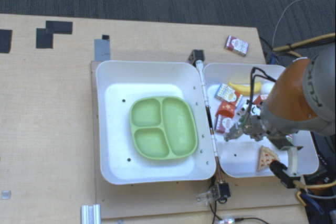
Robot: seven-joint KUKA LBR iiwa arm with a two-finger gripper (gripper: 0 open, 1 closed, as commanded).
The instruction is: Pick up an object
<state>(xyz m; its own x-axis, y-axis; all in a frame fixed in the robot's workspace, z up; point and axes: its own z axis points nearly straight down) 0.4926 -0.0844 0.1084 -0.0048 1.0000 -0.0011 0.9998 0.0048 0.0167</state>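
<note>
Over the right bin (310,165), one gripper (237,131), finger state unclear, beside two red packets (226,115); one green tray (163,127) left.

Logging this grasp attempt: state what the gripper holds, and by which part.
Cannot be told. The gripper sits low in the right bin beside the red packet, but no item shows between its jaws.

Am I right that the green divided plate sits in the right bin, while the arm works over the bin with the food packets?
Not quite. The camera view shows the green divided plate in the left bin, not the right one. The rest holds: the arm works over the right bin, among the food packets.
</note>
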